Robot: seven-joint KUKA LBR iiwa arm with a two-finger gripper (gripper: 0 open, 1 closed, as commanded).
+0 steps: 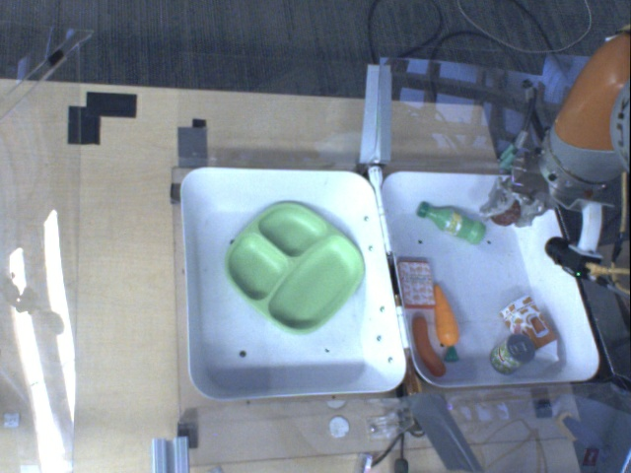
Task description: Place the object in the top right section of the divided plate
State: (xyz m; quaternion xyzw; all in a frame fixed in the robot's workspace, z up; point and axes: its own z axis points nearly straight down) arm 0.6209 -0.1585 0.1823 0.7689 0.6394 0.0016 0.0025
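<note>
Divided plate (296, 264), green with three sections, sits tilted in the middle of the left bin (207, 363), nothing in any section. The right bin (582, 363) holds the candidates: a green bottle (452, 221) at about 11 o'clock, a small red-and-white packet (415, 281) at 9 o'clock against the inner wall, a carrot (446, 318) and a sausage (427, 347) lying side by side at 7 o'clock, a snack wrapper (526, 316) and a dark jar (509, 355) at 5 o'clock.

The gripper (513, 205) hangs at the bin's 1 o'clock corner, over something reddish there; whether it is spread or pressed together I cannot tell, and nothing can be called held.

Judging from this, no object has reached the plate yet, so pick and transfer both remain. Risks from here:
- A grasp so close to the bin wall may close on air or scrape the rim.
- The bottle, round and lying flat just beside the gripper, may roll if nudged.
- Because the plate is rotated, its small section at 12 to 1 o'clock is easily confused with the neighbouring small one at 9 o'clock; a drop near the ridge could slide into the wrong section.
</note>
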